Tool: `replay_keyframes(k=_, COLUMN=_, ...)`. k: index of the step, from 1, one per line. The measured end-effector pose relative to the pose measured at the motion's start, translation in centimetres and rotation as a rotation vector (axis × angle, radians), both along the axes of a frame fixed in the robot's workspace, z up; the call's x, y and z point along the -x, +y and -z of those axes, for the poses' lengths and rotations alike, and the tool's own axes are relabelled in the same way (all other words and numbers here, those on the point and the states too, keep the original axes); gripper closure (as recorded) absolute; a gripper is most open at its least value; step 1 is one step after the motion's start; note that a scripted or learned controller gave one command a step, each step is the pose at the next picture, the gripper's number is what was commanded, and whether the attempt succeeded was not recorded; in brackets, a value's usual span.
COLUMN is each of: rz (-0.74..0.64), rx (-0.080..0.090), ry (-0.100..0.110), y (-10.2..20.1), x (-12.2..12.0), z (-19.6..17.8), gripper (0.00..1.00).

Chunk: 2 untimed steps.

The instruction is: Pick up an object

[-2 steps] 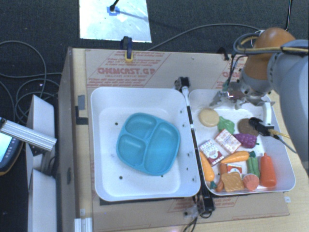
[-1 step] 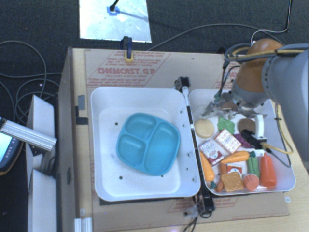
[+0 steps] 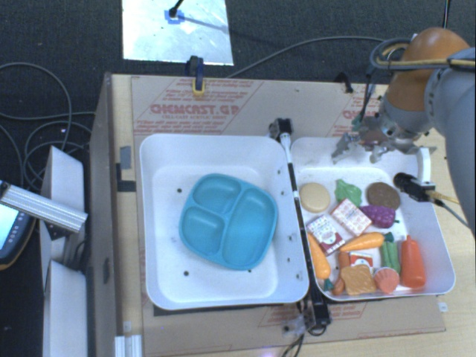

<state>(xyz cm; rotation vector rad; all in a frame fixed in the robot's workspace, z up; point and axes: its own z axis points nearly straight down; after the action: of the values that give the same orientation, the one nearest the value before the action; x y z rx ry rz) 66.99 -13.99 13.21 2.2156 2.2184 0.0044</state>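
My claw (image 3: 359, 149) hangs spread and holding nothing over the far edge of the right bin (image 3: 439, 233). Approach step. Toy food lies below: green piece (image 3: 347, 192) nearest, carrot (image 3: 362, 242) beyond. Next: descend, centre, close.

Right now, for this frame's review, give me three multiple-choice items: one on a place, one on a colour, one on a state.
1. Where does the divided plate lie?
A. In the left bin
B. In the right bin
C. On the cardboard outside the bins

2. What colour is that plate?
A. Red
B. Blue
C. Yellow

3. What is the gripper doing?
A. Resting on the plate
B. Carrying the carrot
C. Hanging over the right bin's far edge with nothing between its fingers

Key: 1 A, the plate sits alone in the left bin. 2 B, it is plainly blue. 3 C, the toy food all lies in the bin, nearer the camera than the gripper.
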Motion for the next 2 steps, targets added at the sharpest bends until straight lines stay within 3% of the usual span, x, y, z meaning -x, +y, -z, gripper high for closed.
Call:
replay_keyframes(k=1, rz=0.000, rx=-0.002, ry=0.007, y=1.3, x=4.6, z=4.8, gripper=0.00)
replay_keyframes(k=2, rz=0.000, rx=0.000, ry=0.001, y=-3.5, x=0.4, z=1.0, gripper=0.00)
